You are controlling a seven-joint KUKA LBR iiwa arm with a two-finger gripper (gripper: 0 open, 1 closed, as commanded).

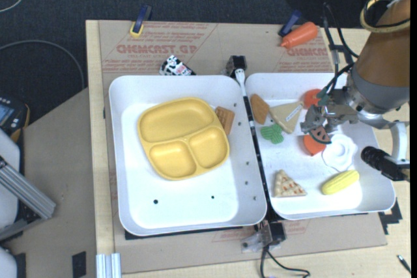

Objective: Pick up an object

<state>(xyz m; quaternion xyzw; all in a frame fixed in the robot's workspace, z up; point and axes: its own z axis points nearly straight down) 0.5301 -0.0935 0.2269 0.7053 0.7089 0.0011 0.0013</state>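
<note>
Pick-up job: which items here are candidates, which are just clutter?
Candidates, right bin under the gripper:
pizza slice, yellow corn, green piece, cheese wedge, bread piece, fried egg.

Clutter:
yellow divided plate and waffle piece in left bin; orange carrot, cow-print toy on bench.

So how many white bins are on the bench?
2: the left bin holds a yellow divided plate; the right bin holds toy food under the gripper.

Orange clamp (299, 34) and blue-yellow clamp (139, 21) on bench's (195, 42) far edge; cow-patterned toy (176, 66) between.
</note>
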